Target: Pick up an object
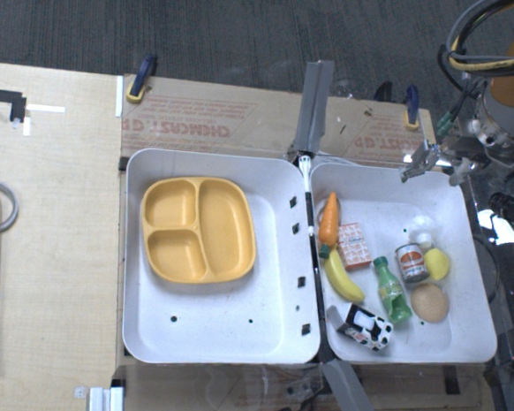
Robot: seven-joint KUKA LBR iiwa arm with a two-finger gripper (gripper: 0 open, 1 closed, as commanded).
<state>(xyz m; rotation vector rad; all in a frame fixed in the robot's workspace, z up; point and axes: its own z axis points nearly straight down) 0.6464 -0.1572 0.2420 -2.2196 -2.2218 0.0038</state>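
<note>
The arm enters at the table's far right corner, its orange band above the wrist. The hand (429, 160) hangs over the far rim of the right bin (472, 346), near that bin's far right corner. Whether it is spread or pressed together cannot be told; nothing is seen pinched in it. Black and yellow cables loop above the wrist.

Two blue clamps (143, 78) hold a cardboard sheet (219, 122) along the table's far edge, behind both bins. A grey bar (314, 107) stands upright between the bins at their far ends.

The left bin (141, 324) holds a yellow divided plate (199, 229) with three compartments, lying toward its far left part.

The right bin holds all the candidate objects, well apart from the hand:
- carrot (329, 217), against the left wall;
- small red-and-white box (354, 245), just beside the carrot;
- banana (343, 277), nearer the front;
- green bottle (392, 291), lying tilted at the centre;
- can (410, 262), touching the lemon (437, 263);
- brown egg-shaped item (428, 302), below the lemon;
- black-and-white cow toy (367, 328), near the front edge.
</note>
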